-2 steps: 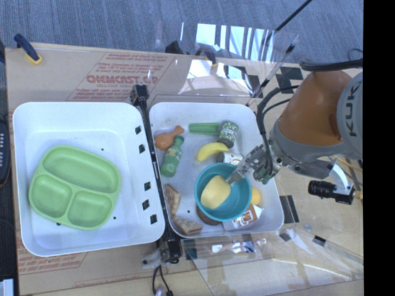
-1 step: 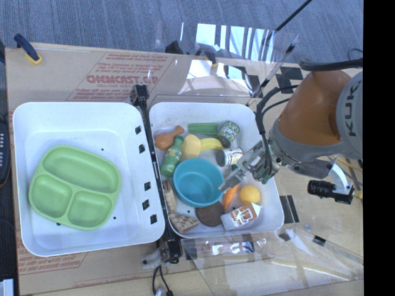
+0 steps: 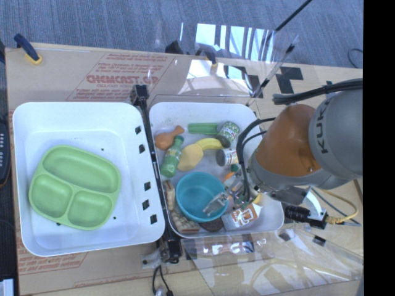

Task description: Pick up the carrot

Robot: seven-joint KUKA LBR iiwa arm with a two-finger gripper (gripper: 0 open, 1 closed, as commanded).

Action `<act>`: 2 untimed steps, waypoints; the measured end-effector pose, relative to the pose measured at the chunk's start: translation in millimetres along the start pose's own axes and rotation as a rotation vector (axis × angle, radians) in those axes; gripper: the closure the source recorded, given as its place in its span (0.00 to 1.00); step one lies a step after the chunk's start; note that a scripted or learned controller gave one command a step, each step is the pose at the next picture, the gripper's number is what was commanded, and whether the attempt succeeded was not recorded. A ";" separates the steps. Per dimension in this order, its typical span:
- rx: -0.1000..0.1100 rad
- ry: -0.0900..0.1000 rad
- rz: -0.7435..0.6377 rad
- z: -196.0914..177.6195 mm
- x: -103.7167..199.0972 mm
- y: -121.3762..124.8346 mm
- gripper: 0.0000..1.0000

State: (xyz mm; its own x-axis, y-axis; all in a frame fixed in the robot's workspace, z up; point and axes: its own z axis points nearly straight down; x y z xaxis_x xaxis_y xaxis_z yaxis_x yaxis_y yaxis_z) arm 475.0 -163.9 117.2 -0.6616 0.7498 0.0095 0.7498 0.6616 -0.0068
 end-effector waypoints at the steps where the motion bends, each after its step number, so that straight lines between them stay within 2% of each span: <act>1: -0.013 -0.001 0.263 22.0 -71.4 19.4 0.00; 2: -0.012 -0.002 0.254 9.3 -72.8 19.9 1.00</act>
State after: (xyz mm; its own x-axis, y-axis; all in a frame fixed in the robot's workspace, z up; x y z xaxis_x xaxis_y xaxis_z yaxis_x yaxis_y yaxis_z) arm 538.0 -205.3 107.0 -0.4516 0.8922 0.0072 0.8922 0.4516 0.0029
